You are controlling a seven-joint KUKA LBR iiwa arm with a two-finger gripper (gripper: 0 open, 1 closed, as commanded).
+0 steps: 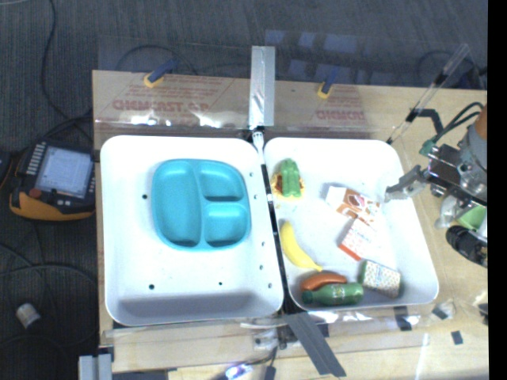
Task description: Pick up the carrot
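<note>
The carrot (321,278) is a short orange-red piece lying near the front of the right bin (412,236). It touches a dark green cucumber (334,294) just in front of it. My gripper (401,187) is at the bin's right rim, reaching in from the right. It is above and well to the right of the carrot, with nothing visibly held.
The right bin also holds a yellow banana (294,246), a green and yellow vegetable (287,178), two white and orange cartons (358,220) and a patterned box (381,278). A blue divided plate (200,202) sits in the left bin (127,275). A metal divider runs between the bins.
</note>
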